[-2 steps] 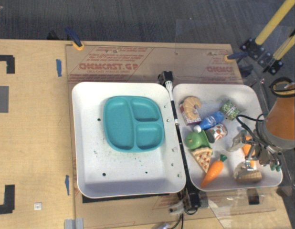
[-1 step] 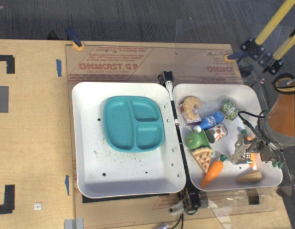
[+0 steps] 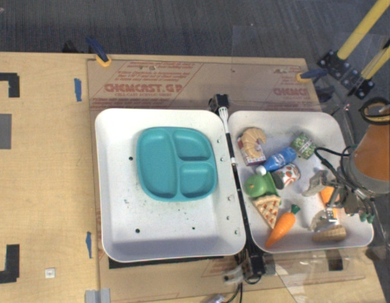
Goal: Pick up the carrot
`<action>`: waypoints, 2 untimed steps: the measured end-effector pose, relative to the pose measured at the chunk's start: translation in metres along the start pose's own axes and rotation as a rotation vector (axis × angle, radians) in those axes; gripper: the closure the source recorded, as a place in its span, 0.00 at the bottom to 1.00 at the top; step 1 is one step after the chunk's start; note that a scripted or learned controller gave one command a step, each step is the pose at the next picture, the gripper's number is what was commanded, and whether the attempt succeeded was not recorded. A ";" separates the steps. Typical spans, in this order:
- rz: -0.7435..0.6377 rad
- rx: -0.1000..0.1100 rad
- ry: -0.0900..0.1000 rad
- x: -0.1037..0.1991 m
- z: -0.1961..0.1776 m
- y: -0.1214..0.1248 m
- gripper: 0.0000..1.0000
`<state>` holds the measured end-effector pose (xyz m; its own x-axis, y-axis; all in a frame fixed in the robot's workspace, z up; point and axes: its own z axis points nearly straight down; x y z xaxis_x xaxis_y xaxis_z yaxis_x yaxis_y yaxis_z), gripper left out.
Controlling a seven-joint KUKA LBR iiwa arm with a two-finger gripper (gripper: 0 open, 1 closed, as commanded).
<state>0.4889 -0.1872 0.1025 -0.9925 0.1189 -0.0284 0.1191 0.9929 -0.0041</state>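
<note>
Two white bins lie side by side, and the carrot is in the right bin, near its front edge, just beside the pizza slice. My gripper hangs in the same bin, to the right of the carrot and apart from it. I cannot tell how far it is open.

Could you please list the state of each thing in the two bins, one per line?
Carrot: lying tilted in the right bin, not gripped.
Teal plate: flat in the left bin, nothing on it.
Pizza slice: lying flat beside the carrot.
Green pepper: resting above the pizza slice.
Blue bottle: lying on its side.
Bread: resting near the bin's top.
Gripper: low over the right bin, right of the carrot.
</note>
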 end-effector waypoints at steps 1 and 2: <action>0.000 0.001 -0.010 -0.003 -0.011 0.000 1.00; 0.000 0.001 -0.008 -0.003 -0.011 0.000 0.00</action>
<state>0.4917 -0.1871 0.1131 -0.9923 0.1186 -0.0367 0.1189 0.9929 -0.0047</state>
